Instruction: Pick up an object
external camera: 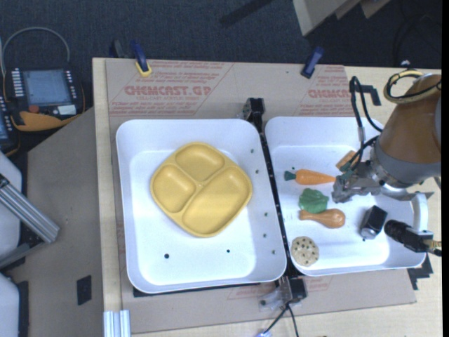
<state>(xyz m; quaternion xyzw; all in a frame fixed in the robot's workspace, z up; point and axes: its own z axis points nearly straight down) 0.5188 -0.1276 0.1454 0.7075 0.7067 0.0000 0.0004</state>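
Note:
The right bin (354,257) holds an orange carrot (314,177), a green leafy toy (313,201), a tan drumstick-shaped piece (325,218) and a speckled round cookie (304,250). My gripper (345,189) hangs low over this bin, just right of the carrot's tip and the green toy. It is a little above the drumstick's thick end. Nothing shows between its tips from this angle. The grey arm with its orange band (414,128) comes in from the right and covers the bin's right side.
The left bin (137,251) holds a yellow divided plate (202,188) at its middle. A black divider strip (266,167) runs between the bins. Cables and a black fitting (373,221) hang beside the wrist. Cardboard (182,83) lies under both bins.

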